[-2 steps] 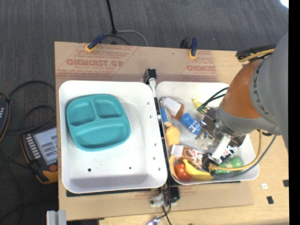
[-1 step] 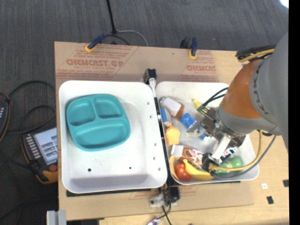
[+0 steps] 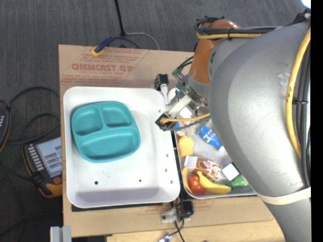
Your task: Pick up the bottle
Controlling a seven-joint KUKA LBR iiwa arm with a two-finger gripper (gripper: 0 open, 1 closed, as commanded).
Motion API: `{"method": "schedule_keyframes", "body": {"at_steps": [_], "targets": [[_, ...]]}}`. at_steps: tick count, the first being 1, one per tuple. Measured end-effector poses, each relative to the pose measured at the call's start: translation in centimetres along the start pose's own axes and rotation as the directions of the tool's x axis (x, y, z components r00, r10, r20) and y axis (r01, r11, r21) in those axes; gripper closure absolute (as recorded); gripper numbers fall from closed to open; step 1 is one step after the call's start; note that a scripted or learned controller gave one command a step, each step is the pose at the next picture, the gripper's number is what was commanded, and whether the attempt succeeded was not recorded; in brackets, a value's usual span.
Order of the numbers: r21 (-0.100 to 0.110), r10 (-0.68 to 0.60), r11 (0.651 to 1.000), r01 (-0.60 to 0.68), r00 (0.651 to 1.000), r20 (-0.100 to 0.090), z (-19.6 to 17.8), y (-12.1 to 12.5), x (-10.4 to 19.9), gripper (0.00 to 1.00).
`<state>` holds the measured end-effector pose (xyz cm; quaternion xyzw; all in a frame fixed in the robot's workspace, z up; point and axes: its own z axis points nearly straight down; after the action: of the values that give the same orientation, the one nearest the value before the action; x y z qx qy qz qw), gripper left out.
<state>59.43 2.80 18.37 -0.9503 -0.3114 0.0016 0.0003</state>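
Probably the bottle [image 3: 209, 137] is the blue-and-white thing lying tilted in the right bin [image 3: 187, 192], near that bin's middle and partly under the arm [image 3: 252, 110]. Which end bears the cap cannot be made out. Just beside it, toward the left bin [image 3: 121, 181], lies an orange piece [image 3: 185, 146]. Nearer the front rim lie a packet [image 3: 204, 166], a white block [image 3: 230, 172], a banana [image 3: 214, 186], a red fruit [image 3: 196, 184] and something green [image 3: 241, 182].

The gripper [image 3: 177, 107] hangs over the wall between the two bins, near the right bin's far corner. It is apart from the bottle, with nothing visibly in it, and whether it is released or clenched cannot be told from this slant. The left bin bears a teal plate [image 3: 105, 130], well apart from the work.

The step in hand looks like the approach, with the pick not yet made. To do it well, the gripper should move into the right bin, centre over the bottle's body and turn to close across its short width rather than along its length. It should come down straight, since the orange piece lies close enough to be nudged or caught along with the bottle. A hold at mid-body would likely keep the bottle from tipping. Its smooth side may slip, so a slow lift seems wise.
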Motion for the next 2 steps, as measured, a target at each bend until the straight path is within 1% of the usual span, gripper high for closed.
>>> {"method": "schedule_keyframes", "body": {"at_steps": [1,2], "targets": [[0.000,-0.225,0.974,0.225,0.974,0.001,0.0,1.3,-6.7,0.00],[0.001,-0.067,0.998,0.067,0.998,0.000,0.0,0.2,-8.4,0.00]]}}
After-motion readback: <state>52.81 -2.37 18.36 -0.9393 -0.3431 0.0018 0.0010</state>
